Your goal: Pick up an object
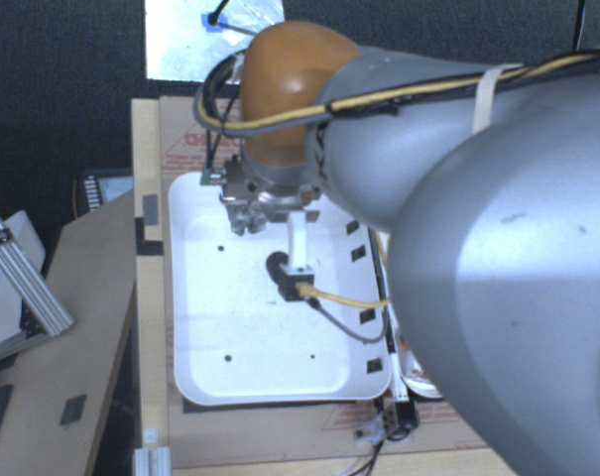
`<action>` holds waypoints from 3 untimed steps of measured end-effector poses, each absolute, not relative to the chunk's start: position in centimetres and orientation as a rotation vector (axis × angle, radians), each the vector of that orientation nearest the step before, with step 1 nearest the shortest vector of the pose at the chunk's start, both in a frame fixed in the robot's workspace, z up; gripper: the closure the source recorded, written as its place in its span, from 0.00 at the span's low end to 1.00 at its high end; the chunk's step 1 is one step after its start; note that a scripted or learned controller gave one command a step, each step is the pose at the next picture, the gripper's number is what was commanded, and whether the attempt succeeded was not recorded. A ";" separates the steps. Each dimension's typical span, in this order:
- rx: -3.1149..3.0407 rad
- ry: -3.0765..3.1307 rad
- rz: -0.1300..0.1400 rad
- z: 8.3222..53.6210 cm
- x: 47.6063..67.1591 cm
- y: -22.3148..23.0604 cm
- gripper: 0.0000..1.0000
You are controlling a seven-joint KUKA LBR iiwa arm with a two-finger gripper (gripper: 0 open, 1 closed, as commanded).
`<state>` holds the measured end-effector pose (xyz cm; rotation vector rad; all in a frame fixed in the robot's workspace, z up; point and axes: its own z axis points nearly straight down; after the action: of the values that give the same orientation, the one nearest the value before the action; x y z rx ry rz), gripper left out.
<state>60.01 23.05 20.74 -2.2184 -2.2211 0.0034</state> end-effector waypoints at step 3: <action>-2.209 -2.236 -0.006 36.7 58.2 23.5 1.00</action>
<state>58.18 23.47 36.74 -2.2095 -2.2355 -0.0058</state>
